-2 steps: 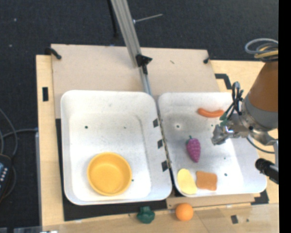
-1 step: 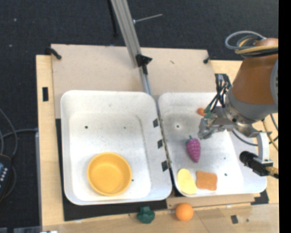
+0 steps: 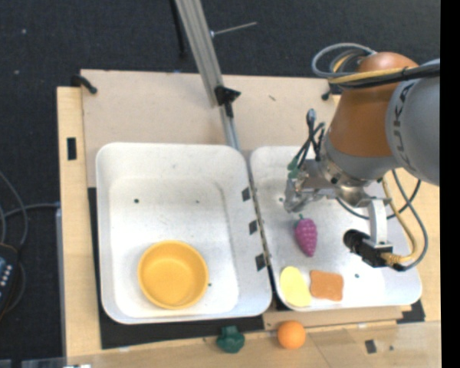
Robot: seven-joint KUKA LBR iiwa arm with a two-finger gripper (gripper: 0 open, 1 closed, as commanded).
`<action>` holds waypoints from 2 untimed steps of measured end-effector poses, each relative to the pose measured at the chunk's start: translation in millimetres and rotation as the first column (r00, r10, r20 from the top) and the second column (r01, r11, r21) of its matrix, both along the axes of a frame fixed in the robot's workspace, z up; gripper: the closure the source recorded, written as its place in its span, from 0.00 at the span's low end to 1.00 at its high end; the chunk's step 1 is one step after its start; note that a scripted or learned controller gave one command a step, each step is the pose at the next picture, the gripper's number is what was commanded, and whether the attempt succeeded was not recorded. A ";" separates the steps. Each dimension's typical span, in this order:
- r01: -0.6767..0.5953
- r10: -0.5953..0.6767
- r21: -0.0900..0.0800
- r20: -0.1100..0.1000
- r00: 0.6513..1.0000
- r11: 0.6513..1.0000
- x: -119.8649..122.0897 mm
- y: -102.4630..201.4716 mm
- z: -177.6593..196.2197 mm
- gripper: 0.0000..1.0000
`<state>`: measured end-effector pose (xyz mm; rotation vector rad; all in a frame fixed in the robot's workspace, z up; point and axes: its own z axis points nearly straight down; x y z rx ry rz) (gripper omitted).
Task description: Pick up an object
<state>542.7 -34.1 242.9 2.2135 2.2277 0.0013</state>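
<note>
A purple grape-like toy point(image 3: 306, 236) lies in the middle of the right bin point(image 3: 399, 286). Along that bin's front edge sit a pale yellow piece point(image 3: 294, 285) and an orange block point(image 3: 326, 285) side by side. My gripper point(image 3: 294, 198) hangs over the right bin just above and to the left of the purple toy, under the grey and orange wrist. A yellow bowl point(image 3: 173, 274) rests in the front of the left bin point(image 3: 123, 175).
A metal pole point(image 3: 207, 60) slants up from between the bins. An orange ball point(image 3: 291, 334) and a small green object point(image 3: 230, 340) lie on the bench in front of the bins. Cables loop off the wrist at the right.
</note>
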 end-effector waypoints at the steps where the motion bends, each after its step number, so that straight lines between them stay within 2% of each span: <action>1: 0.000 0.000 0.000 0.000 1.000 1.000 28.7 44.7 -10.4 1.00; 2: -0.001 0.001 0.001 0.000 1.000 1.000 54.4 94.6 -17.2 1.00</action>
